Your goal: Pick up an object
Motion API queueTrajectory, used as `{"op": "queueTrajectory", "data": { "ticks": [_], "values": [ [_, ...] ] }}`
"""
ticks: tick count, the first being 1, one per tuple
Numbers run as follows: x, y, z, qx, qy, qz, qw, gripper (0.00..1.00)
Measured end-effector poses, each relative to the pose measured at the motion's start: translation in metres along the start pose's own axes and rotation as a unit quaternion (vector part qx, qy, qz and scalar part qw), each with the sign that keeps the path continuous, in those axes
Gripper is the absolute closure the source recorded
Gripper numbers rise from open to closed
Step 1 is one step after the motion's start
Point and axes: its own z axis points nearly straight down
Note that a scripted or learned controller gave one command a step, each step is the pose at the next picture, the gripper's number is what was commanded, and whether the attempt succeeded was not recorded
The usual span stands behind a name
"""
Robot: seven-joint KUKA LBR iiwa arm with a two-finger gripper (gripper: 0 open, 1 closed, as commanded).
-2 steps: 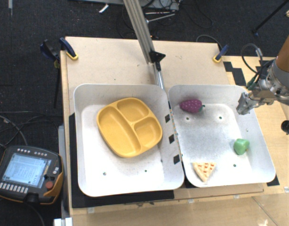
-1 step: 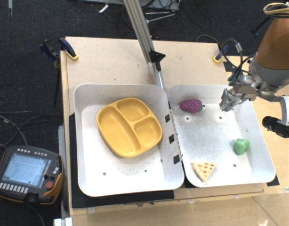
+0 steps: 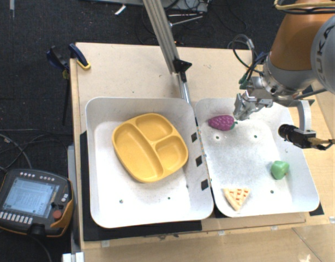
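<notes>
Two bins, one yellow tray, three toys

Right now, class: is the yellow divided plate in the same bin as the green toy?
No: the yellow plate lies in the left bin; the green toy in the right bin.

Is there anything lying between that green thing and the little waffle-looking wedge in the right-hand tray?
No. In the camera view, only bare white bin floor separates the green object from the wedge.
</notes>
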Motion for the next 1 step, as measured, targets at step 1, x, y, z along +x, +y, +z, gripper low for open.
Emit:
{"op": "queueTrajectory", "data": {
  "ticks": [1],
  "values": [
    [0.0523, 0.0249, 0.0137, 0.001, 0.000, 0.000, 1.0000, 1.00]
  ]
}}
